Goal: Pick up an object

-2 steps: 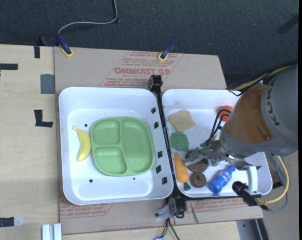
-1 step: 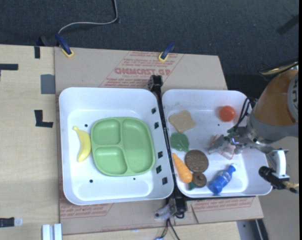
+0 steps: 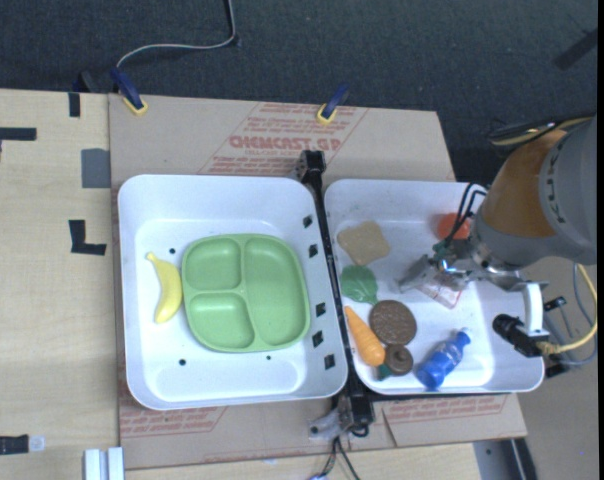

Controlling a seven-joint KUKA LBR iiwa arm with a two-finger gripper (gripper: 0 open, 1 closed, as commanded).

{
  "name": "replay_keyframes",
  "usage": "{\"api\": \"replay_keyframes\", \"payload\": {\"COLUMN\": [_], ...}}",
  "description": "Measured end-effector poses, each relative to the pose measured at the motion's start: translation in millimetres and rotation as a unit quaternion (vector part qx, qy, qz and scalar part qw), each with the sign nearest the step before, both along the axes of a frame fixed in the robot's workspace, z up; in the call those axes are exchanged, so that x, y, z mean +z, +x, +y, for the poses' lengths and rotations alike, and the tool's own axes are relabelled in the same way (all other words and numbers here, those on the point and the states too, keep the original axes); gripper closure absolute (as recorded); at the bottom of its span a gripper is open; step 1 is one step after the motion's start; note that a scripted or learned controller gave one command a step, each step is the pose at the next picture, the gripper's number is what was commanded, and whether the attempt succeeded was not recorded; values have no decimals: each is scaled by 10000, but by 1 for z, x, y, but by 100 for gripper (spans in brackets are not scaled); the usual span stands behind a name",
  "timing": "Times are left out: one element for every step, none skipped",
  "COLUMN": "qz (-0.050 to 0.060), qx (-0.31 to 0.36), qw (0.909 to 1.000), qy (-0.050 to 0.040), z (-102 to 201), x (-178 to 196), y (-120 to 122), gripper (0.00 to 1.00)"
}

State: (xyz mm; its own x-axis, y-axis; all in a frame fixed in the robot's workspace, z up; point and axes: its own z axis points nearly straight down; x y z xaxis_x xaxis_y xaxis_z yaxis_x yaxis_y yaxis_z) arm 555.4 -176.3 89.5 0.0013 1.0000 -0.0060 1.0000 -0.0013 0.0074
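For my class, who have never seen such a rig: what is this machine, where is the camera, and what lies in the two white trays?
One camera looks down at a slant on a bench. The grey robot arm with an orange band reaches in from the right; its tool hangs low over the right bin. That bin holds a tan sponge-like piece, a green lump, a carrot, a brown disc and a blue bottle. The left bin holds a green divided plate and a banana. Whether anything is gripped is unclear.

cardboard sheet (image 3: 272, 138) under bins, yellow clamps (image 3: 132, 100), black cable (image 3: 225, 13)
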Motion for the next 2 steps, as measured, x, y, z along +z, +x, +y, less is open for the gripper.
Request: {"api": "replay_keyframes", "payload": {"qz": [-1, 9], "qx": [20, 7], "qw": [10000, 10000], "qy": [9, 12], "z": [-30, -36], "x": [-2, -2], "y": [65, 23], "gripper": [0, 0]}}
